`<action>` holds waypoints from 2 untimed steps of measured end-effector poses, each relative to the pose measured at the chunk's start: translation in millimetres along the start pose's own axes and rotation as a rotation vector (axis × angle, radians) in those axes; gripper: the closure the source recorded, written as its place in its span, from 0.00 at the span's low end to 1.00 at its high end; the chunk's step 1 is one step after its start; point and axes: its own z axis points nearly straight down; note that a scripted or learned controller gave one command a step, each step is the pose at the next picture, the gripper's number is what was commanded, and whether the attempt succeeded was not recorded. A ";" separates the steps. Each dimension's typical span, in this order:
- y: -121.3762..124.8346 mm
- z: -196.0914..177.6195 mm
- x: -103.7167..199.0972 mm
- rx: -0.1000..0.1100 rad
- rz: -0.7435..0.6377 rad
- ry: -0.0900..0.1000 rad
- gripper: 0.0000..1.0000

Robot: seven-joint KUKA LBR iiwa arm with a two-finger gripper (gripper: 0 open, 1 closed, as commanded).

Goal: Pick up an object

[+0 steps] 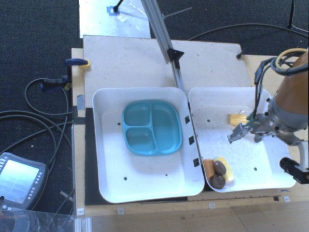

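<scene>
My gripper (237, 132) hangs over the middle of the right bin (251, 98), at the end of the grey and orange arm (289, 100) that reaches in from the right. A small yellow-orange object (237, 118) lies on the bin floor just beyond the gripper, close to it; I cannot tell whether they touch. In the bin's near left corner sit an orange block (208, 167), two brown rounded pieces (219, 167) (217, 181) and a yellow piece (227, 171), bunched together.
The left bin (104, 144) holds a teal divided plate (152, 127). A slanted metal pole (159, 25) crosses above the back of the bench. Cables and a teach pendant (17, 180) lie on the floor at the left.
</scene>
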 end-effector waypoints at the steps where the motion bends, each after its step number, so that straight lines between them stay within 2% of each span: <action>1: 0.1 -0.1 0.0 -0.001 0.002 0.000 0.00; 2: -3.4 45.3 7.5 0.005 0.003 0.001 0.00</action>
